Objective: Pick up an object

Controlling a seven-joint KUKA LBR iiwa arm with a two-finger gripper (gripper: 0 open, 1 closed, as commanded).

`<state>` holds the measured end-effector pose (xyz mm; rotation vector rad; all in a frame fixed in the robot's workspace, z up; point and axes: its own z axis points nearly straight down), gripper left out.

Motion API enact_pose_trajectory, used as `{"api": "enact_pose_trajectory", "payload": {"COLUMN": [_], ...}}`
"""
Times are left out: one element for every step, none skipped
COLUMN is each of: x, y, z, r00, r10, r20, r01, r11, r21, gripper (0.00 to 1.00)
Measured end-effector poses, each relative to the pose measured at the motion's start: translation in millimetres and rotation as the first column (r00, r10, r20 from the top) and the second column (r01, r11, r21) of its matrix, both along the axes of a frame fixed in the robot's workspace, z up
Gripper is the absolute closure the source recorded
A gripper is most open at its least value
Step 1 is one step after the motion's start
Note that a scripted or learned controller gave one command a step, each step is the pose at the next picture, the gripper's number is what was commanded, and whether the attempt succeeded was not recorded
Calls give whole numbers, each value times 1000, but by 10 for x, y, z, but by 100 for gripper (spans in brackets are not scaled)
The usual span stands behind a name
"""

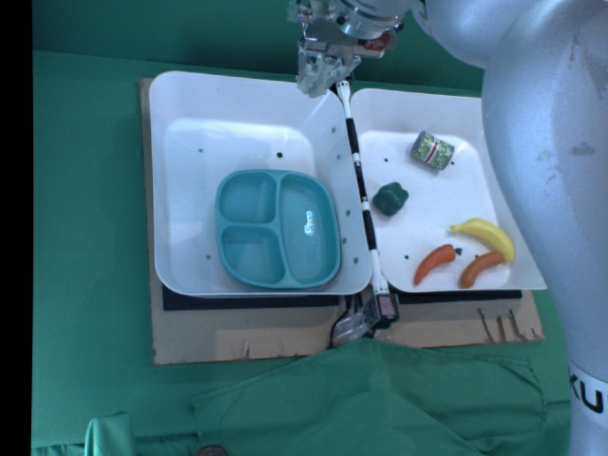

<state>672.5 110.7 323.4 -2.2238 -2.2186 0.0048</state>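
Presumably a pick would be made from the small items in the right bin (pixel 494 131): a can (pixel 432 149), a green pepper (pixel 390 199), a banana (pixel 484 237), a carrot (pixel 434 262). Nothing is seen grasped by the gripper (pixel 315 79), held at top centre over the bins' shared rims; whether it is spread or clenched cannot be told. A straight descent could strike those rims.

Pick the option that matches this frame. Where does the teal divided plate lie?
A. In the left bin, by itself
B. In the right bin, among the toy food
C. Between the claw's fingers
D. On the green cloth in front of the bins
A: the teal divided plate lies flat in the left bin, while the banana and other food lie in the right bin.
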Motion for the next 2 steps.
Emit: {"api": "enact_pose_trajectory", "payload": {"x": [125, 291], "y": [-674, -241], "z": [475, 272], "r00": [1000, 1000], "r10": [0, 1], "r20": [4, 3], "r01": [0, -1], "r11": [1000, 1000], "r21": [0, 1], "gripper": [100, 100]}}
